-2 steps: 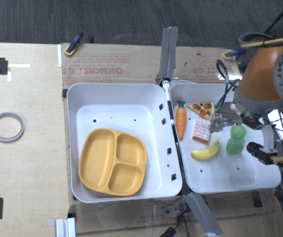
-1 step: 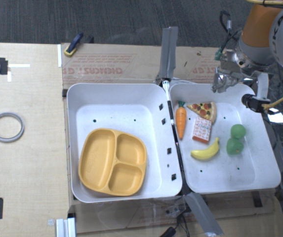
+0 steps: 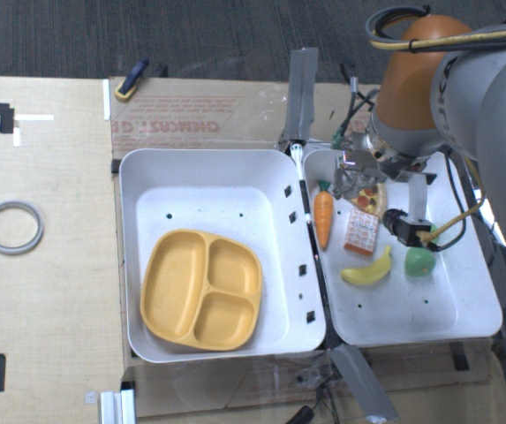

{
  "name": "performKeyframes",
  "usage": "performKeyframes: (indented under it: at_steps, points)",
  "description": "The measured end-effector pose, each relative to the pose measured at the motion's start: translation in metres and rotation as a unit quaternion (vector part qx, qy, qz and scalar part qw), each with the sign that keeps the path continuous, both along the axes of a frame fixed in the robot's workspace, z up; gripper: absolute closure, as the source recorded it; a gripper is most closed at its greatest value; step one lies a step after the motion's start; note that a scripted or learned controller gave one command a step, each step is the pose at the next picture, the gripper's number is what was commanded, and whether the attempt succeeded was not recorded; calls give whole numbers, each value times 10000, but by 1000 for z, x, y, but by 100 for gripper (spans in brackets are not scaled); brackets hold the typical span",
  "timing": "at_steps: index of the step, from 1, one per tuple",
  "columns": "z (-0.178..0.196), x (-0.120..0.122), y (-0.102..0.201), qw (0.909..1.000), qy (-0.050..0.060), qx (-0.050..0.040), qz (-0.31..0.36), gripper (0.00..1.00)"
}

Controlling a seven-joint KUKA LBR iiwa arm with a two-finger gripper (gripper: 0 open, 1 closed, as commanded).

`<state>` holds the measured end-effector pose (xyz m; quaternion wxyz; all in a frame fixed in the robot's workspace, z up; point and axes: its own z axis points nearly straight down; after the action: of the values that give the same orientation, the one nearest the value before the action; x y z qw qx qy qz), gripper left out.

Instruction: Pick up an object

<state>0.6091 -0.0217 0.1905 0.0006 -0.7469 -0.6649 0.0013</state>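
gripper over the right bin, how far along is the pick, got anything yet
Done: the gripper is over the right bin, above its far left part. In hand: nothing visibly lifted; whether the fingers grip anything cannot be told. Left: the grasp and lift. The carrot, banana, green fruit and small carton lie on the bin floor.

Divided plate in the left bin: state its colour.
The divided plate is yellow-orange, seen plainly in the camera view.

A divided tray lies in the left bin; a carrot, banana in the right bin.
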Motion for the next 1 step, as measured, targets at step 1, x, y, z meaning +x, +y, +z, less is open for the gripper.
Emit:
performKeyframes:
  at_steps: [1]
  points:
    - [148,-15,-14,9924,-2,-11,-1230,100]
